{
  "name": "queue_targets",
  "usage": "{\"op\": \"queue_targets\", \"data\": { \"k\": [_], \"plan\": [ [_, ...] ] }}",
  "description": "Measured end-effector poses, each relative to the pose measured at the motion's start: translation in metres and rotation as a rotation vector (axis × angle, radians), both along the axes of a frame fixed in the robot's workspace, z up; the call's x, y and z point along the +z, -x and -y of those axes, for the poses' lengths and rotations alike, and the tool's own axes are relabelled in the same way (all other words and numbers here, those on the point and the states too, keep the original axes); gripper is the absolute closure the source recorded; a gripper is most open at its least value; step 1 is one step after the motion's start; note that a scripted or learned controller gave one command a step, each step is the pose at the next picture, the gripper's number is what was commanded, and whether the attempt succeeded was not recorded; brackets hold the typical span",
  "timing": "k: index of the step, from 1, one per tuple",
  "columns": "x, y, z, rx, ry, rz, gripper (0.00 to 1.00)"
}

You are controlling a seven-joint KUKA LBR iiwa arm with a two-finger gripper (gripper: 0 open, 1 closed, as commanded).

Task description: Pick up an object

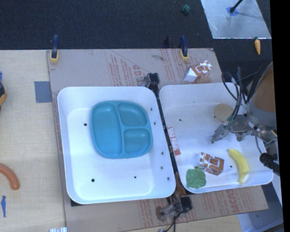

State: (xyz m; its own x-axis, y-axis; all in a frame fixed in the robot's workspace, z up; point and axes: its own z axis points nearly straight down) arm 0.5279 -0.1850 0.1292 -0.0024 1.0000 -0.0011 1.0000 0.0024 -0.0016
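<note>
In rt bin, banana (240, 164) lies just below tool (228, 132).

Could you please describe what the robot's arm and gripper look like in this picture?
The arm enters at the right edge as a rounded orange-brown section above grey metal. Thin black cables loop beside it. The gripper is grey metal with slim, pointed fingers splayed from a compact wrist block.

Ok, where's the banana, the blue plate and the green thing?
banana (239, 164): camera view, middle of the yellow fruit in the right bin.
blue plate (107, 132): camera view, its big compartment, left bin.
green thing (196, 178): camera view, its centre, right bin's near edge.
</note>
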Motion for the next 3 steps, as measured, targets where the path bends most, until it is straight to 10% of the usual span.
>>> {"op": "queue_targets", "data": {
  "k": [3],
  "plan": [
    [-0.018, -0.129, 0.027, 0.002, -0.001, 0.001, 0.00]
  ]
}}
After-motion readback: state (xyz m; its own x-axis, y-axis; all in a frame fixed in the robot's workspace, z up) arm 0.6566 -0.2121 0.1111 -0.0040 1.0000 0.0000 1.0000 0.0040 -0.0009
